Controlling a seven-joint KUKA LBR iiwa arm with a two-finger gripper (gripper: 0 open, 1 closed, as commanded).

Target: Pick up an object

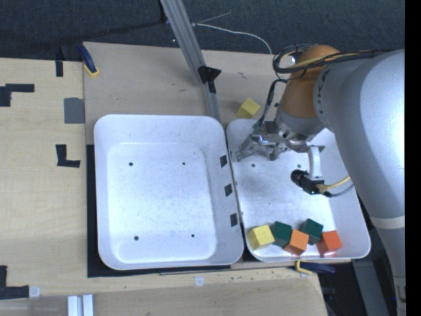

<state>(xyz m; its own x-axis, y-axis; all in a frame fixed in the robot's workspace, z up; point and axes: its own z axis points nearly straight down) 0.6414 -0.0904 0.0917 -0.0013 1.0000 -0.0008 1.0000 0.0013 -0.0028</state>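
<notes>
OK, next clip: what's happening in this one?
A grey KUKA arm reaches in from the right over the right-hand bin, its gripper low near that bin's far left corner. Nothing is visible in the jaws. The blocks sit apart from it, clustered along the bin's near edge: a yellow block, two green blocks, and two orange blocks. Another yellow block lies on the bench beyond the bins. The left-hand bin sits alongside.

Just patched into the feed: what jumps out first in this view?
The grey arm with its orange band dominates the right side, its end effector low over the right bin's far end. A cluster of colored blocks huddles at that bin's near edge, and one yellow block lies outside on the bench.
</notes>
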